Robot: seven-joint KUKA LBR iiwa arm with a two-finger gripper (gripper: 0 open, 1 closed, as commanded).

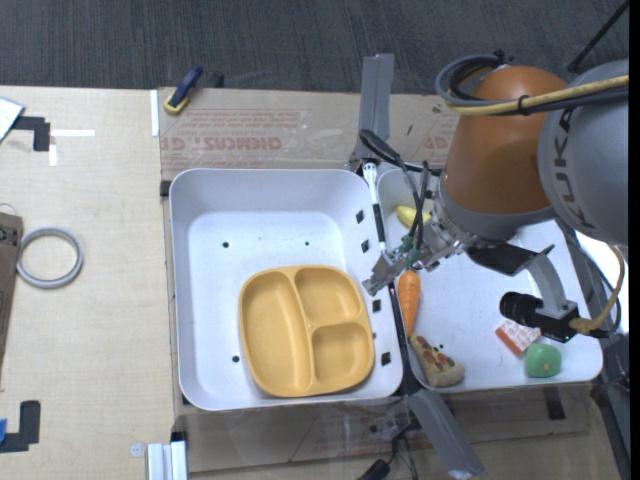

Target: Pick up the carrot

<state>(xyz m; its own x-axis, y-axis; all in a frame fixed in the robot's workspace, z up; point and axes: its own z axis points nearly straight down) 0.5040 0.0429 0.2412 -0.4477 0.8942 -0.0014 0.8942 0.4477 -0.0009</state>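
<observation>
The carrot is orange and lies lengthwise along the left wall of the right bin, close to the divider between the two bins. My gripper hangs right above the carrot's far end, touching it or nearly so. The wrist and arm hide the part of the right bin behind it. The view does not show whether the carrot is between the jaws.
A yellow divided plate lies in the left bin. In the right bin are a yellow item at the back, a pizza slice in front of the carrot, a red-and-white piece and a green ball. A tape roll lies on the bench at left.
</observation>
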